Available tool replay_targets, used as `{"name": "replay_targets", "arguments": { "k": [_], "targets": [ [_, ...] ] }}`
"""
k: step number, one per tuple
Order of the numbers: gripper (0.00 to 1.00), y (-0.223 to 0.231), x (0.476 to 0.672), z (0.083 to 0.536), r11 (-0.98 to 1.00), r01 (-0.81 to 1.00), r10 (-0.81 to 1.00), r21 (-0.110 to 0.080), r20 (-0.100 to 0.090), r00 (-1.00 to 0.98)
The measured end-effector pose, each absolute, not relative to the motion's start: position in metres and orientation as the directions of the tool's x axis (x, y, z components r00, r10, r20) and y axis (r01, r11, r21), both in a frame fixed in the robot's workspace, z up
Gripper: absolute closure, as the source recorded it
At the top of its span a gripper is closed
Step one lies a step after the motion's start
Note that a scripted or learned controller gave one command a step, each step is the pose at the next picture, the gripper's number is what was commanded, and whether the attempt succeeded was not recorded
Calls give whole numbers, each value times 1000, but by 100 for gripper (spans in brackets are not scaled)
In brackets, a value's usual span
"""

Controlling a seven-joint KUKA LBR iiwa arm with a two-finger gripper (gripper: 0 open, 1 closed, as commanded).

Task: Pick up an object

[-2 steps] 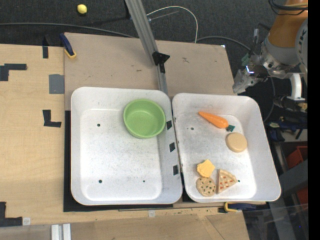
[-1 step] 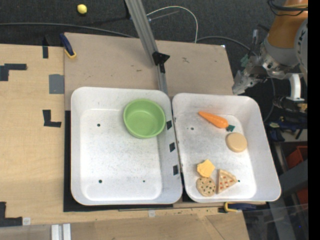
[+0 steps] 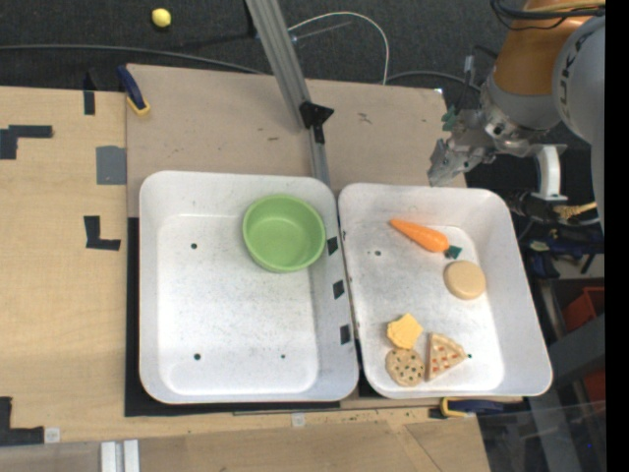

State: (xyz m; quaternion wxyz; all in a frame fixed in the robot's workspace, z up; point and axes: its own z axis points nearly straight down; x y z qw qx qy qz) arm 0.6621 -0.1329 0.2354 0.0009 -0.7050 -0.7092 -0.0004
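Nearest the camera sat the bench [image 3: 59,293], bearing two white bins. Within the left bin [image 3: 177,362] a green bowl [image 3: 283,231] stood upright near the far right corner. Within the right bin [image 3: 511,362] lay an orange carrot [image 3: 418,234], a tan round piece [image 3: 465,280], a yellow piece [image 3: 403,331], a round cookie [image 3: 404,367] and a pizza slice [image 3: 443,355]. Above the right bin's far edge hovered the end effector [image 3: 447,165], apart from everything; whether open or closed could not be told.
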Motion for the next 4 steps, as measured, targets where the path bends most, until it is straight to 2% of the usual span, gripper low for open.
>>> {"name": "replay_targets", "arguments": {
  "k": [2,4],
  "targets": [
    [100,-16,645,237,7,1000,1000,-2,3,-7],
    [100,75,612,242,7,1000,1000,-3,2,-7]
  ]
}}
